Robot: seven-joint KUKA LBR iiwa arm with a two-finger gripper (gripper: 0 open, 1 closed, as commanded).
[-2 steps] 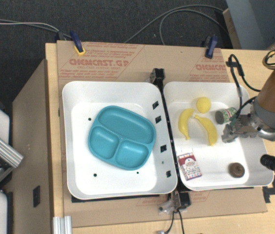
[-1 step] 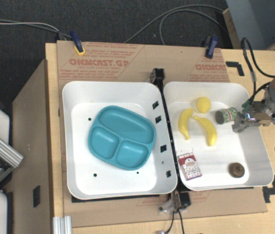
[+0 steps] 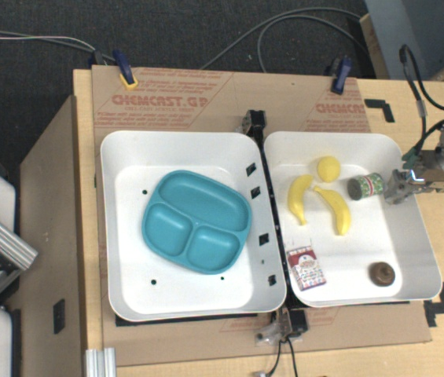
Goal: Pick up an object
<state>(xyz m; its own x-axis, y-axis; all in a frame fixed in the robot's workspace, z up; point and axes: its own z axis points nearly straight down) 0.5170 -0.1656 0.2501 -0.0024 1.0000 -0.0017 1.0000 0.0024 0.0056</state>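
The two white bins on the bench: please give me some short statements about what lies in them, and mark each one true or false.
1. The teal plastic divided plate lies in the left white bin. True.
2. Two yellow bananas lie in the left bin. False: both lie in the right white bin, beside each other.
3. The small yellow round fruit lies near the upper ends of the bananas. True.
4. The small red and white carton lies on the divided plate. False: it lies in the right bin, near its lower left corner.
5. The small brown round object lies in the right bin, near its lower right corner. True.
6. The gripper hovers above the left bin. False: it is at the right bin's right side, beside the green and white can.
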